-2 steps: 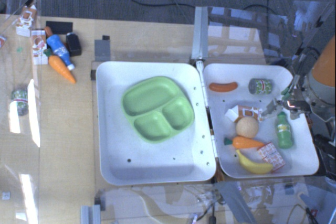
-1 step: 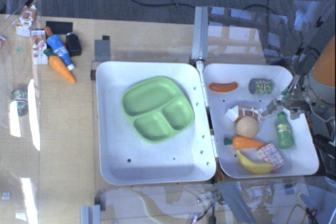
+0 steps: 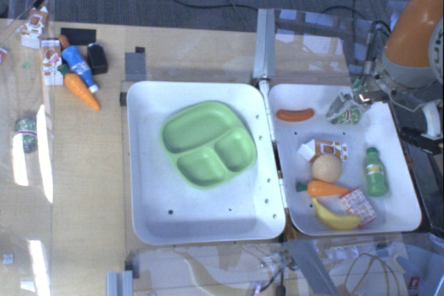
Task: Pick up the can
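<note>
One arm (image 3: 416,31), in from the right. Two bins: left bin (image 3: 139,170) holds one green plate (image 3: 208,143); right bin (image 3: 399,149) holds the small items. One can (image 3: 343,112), silvery, in the right bin's far corner, seemingly tipped, long axis unclear. Gripper (image 3: 362,95) sits just beside it, can toward the lower left; contact and gripper opening cannot be told. Also one each: bottle (image 3: 375,172), banana (image 3: 334,216), sausage (image 3: 295,114), carrot (image 3: 327,188).

Green tray (image 3: 208,143) in left bin (image 3: 142,170).
</note>
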`<control>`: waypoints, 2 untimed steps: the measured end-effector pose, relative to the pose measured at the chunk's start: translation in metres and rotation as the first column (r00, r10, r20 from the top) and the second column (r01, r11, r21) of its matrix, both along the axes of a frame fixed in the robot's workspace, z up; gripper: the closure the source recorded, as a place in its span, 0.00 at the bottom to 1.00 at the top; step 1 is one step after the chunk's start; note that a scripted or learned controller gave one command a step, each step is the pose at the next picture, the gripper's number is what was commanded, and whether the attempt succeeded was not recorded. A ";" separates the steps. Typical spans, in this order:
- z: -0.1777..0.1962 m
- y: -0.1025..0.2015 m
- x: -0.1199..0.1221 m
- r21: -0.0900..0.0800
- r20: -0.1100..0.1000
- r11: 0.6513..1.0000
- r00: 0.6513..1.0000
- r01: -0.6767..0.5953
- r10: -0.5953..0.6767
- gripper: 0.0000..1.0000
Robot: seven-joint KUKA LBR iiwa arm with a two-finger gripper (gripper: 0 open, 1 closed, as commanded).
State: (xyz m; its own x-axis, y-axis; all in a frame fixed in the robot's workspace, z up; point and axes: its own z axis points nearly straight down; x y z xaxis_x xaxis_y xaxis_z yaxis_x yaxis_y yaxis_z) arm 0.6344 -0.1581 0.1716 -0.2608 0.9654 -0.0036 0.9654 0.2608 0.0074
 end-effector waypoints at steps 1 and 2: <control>-0.055 -0.014 0.022 -0.002 0.028 0.985 0.985 0.172 -0.172 0.00; -0.039 -0.014 0.025 -0.005 0.041 0.986 0.985 0.167 -0.166 1.00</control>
